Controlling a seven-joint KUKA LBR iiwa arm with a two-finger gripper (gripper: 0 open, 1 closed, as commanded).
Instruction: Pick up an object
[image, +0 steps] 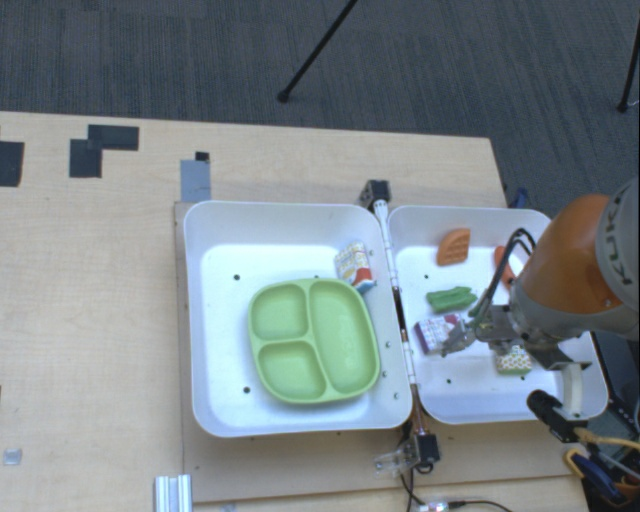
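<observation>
Packet (436, 332) lies in the right bin (480, 408), just beside the tool (462, 338), whose opening I cannot tell, so a shallow or off-centre closing would likely nudge it aside instead of gripping.

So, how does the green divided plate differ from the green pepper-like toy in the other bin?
The green divided plate is pale green; the green pepper-like toy is a darker green. The plate is far larger and takes up much of the left bin, whereas the toy is a small piece in the right bin. The plate has three compartments; the toy is one narrow piece. The plate lies away from the gripper, and the toy lies close above it. Both rest on a bin floor.
</observation>
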